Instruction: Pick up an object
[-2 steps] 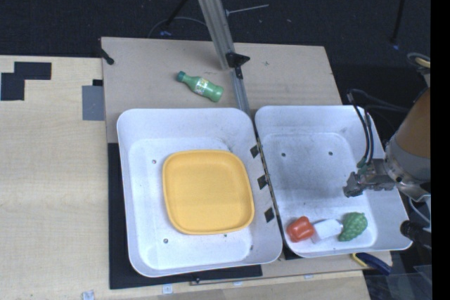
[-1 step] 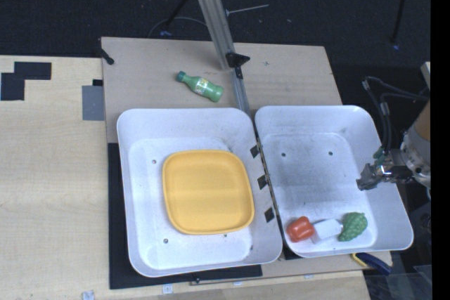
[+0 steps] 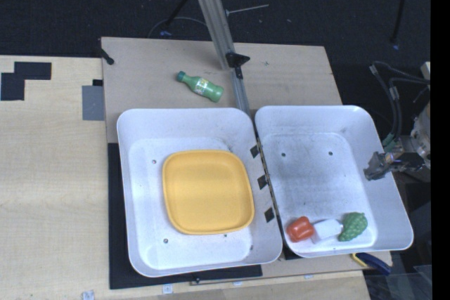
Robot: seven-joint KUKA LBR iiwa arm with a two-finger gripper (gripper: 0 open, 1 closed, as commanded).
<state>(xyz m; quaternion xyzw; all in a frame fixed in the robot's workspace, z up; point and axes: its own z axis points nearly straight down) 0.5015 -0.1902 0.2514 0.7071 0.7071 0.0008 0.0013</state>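
Note:
In the right bin (image 3: 316, 126), near its front edge, lie a red pepper-like piece (image 3: 300, 228), a small white block (image 3: 327, 230) and a green bumpy piece (image 3: 352, 226), close together in a row. The yellow square plate (image 3: 207, 191) lies flat in the left bin (image 3: 140, 144). My gripper (image 3: 376, 167) hangs at the right bin's right rim, well above and to the right of the three pieces, with nothing seen in it. Its dark tip is small at this distance.
A green bottle (image 3: 200, 86) lies on its side on the bench behind the left bin. A slanted metal rail (image 3: 218, 17) rises behind the gap between the bins. Cables hang at the far right near the arm.

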